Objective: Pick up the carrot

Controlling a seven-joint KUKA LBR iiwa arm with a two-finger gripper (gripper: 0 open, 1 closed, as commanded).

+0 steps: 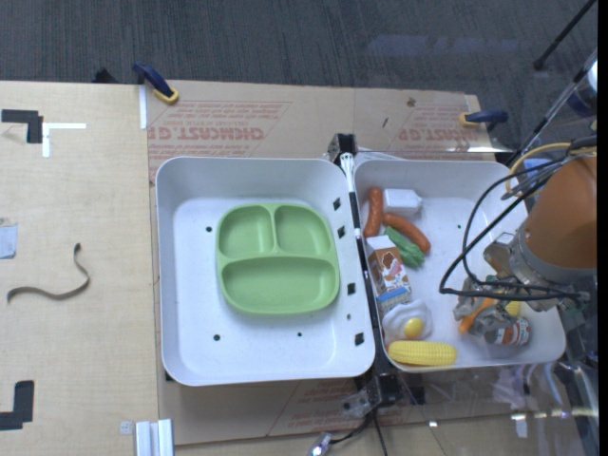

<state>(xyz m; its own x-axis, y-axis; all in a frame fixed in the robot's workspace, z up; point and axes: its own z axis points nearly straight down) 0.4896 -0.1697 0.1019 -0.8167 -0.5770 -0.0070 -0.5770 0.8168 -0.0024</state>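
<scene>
The carrot, a long orange piece, lies in the right bin near its left wall, with a green piece against its lower side. My gripper hangs low over the bin's front right part, well to the right of the carrot and apart from it. Cables and the wrist hide much of it. A small orange thing and a yellow bit show right at the gripper, above a crumpled grey packet. I cannot tell whether any of them is held.
A red sausage, a white block, a small carton, a bagged egg and a corn cob share the right bin. The left bin holds a green divided plate.
</scene>
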